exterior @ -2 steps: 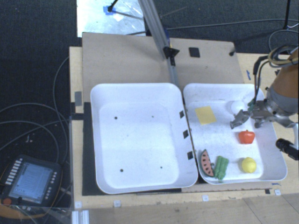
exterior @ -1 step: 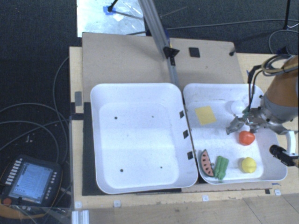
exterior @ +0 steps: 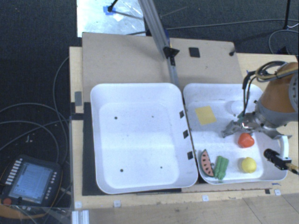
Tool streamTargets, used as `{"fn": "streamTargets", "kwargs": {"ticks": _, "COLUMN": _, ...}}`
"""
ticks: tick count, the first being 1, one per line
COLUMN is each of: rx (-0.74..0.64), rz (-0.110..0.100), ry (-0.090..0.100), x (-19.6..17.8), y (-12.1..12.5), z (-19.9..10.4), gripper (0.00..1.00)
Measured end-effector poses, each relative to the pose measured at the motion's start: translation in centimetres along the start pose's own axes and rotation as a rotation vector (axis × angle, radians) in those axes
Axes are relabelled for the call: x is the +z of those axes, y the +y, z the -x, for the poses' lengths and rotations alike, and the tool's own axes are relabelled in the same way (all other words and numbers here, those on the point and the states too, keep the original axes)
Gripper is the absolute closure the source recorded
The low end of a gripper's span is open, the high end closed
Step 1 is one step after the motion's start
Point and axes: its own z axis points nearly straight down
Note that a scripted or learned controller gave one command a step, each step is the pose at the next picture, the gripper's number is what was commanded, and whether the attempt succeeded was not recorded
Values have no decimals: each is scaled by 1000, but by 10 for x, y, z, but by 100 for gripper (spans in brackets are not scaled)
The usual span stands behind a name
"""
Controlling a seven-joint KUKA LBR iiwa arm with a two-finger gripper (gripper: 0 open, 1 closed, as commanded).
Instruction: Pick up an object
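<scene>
My gripper (exterior: pixel 250 130) hangs over the middle of the right bin (exterior: pixel 196 93), and its grey fingers (exterior: pixel 228 130) are spread apart, open. A red rounded object (exterior: pixel 246 141) lies on the bin floor just below and between them, with nothing gripping it. In the same bin a flat yellow square (exterior: pixel 205 115) lies to the left of the gripper. Along the front wall sit a watermelon-slice toy (exterior: pixel 206 163), a green object (exterior: pixel 220 167) and a yellow lemon-like ball (exterior: pixel 248 164).
The left bin (exterior: pixel 100 125) stands beside the right one, sharing a middle rim. A pale, faint round thing (exterior: pixel 232 107) rests near the right bin's back wall, just behind the gripper. A grey pole (exterior: pixel 156 27) slants over the bench at the back.
</scene>
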Motion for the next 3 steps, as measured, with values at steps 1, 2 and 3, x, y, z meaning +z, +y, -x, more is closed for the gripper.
{"fn": "streamTargets", "kwargs": {"ticks": 1, "rx": -1, "rz": 3, "ry": 0, "x": -12, "y": 1, "z": 0, "gripper": 100}}
{"fn": "streamTargets", "kwargs": {"ticks": 2, "rx": -1, "rz": 4, "ry": -1, "x": -72, "y": 5, "z": 7, "gripper": 100}}
{"fn": "streamTargets", "kwargs": {"ticks": 3, "rx": -1, "rz": 5, "ry": -1, "x": -136, "y": 6, "z": 9, "gripper": 100}}
